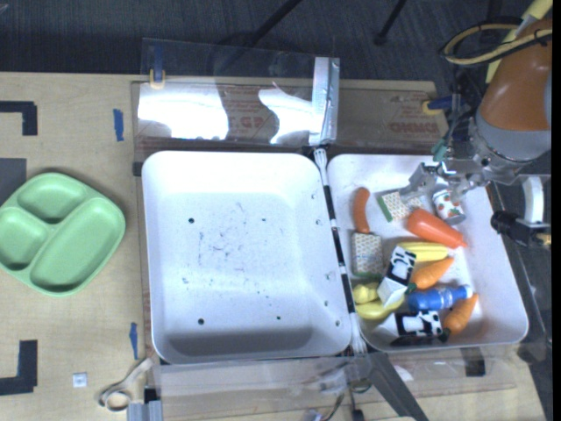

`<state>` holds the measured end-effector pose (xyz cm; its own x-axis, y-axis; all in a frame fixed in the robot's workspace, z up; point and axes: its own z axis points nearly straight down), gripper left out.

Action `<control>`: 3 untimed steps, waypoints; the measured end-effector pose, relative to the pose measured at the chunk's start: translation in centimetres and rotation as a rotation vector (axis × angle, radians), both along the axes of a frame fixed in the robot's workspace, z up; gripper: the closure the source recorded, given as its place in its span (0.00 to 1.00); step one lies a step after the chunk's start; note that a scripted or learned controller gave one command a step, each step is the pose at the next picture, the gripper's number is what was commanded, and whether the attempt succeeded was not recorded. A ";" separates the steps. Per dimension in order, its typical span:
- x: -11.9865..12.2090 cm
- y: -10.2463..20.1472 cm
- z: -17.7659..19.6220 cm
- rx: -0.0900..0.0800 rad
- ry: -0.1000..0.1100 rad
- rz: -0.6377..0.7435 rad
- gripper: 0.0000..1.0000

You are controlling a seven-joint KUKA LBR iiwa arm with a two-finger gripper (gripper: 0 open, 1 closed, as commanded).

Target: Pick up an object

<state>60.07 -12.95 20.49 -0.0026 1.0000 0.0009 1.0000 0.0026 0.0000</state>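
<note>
Look to the upper right of the frame and you find the grey arm with its orange band [517,95] reaching in, its two-finger metal gripper [443,175] low over the upper part of the right-hand shallow white bin [508,261]; you cannot tell from this slant whether it is parted or closed, and nothing can be seen held in it. Just below it lies a small white object with red and green markings [449,204], and touching that on its lower side is a glossy orange carrot-shaped toy [434,227], tilted with its thicker end toward the lower right. To its left you see a slim orange-red sausage-shaped piece [361,209] lying upright along the bin's left wall, with a small speckled green-edged card [394,205] between the two. Lower down the objects crowd together: a speckled tan square [367,253], a yellow banana-shaped toy [422,252], a black-and-white patterned block [401,266], a second orange piece [433,273], a blue bottle-like toy [434,299] and a yellow rounded piece [372,301]. The left-hand white bin [232,244] fills the middle of the frame, and a pale green divided plate [57,231] rests on the bench at the far left.
</note>
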 end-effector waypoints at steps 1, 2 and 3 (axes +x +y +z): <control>1.9 -8.7 -9.1 0.008 -0.001 0.006 0.00; 2.0 -8.9 -7.9 0.001 -0.005 0.006 1.00; 6.7 -4.5 0.2 -0.002 -0.002 -0.093 1.00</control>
